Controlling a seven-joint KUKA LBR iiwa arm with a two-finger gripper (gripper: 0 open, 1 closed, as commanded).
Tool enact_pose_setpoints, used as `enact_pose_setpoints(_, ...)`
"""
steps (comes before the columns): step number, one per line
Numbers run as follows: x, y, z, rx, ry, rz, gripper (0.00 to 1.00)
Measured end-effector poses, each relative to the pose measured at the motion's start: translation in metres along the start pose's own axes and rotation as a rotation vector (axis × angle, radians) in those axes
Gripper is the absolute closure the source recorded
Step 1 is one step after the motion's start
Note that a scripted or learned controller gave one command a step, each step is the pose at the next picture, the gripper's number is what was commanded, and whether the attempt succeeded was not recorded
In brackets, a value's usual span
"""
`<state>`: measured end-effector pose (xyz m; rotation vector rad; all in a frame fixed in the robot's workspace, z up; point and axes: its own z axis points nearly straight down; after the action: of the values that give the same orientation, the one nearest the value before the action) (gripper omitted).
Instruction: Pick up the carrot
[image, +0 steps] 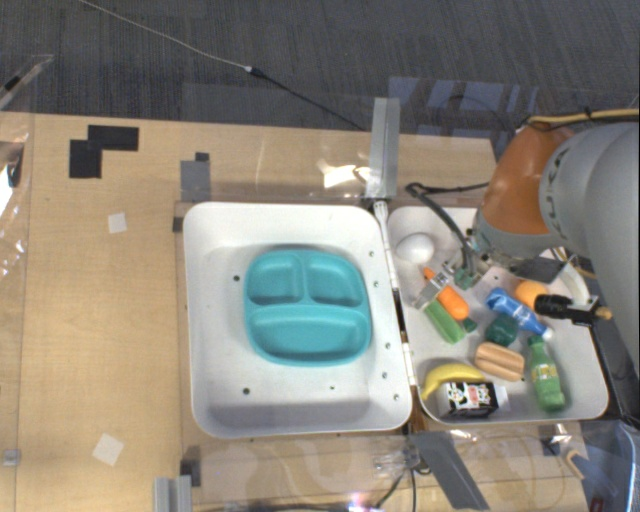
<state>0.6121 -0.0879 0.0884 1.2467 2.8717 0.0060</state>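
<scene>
The carrot (454, 301) is a short orange piece lying in the right bin (590, 400), near its left wall, with its thin tip pointing up-left. My gripper (449, 283) has come down from the right and sits low over the carrot. Its fingers stand open, one grey finger (431, 294) on the carrot's left and the other (466, 270) on its upper right. The carrot still rests among the other items. The grey arm with its orange band (520, 195) covers the bin's upper right corner.
Crowded around the carrot are a green pickle (442, 321), a blue bottle (514, 311), an orange ball (530, 294), a white egg (413, 245), a hot dog (498, 360), a green bottle (545, 376), a banana (448, 377) and a black carton (470, 398). The left bin (215, 400) holds a teal divided plate (305, 305).
</scene>
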Motion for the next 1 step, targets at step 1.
enact_pose_setpoints(1, -0.0009, 0.0035, -0.0136, -0.006, -0.006, -0.008, 1.0)
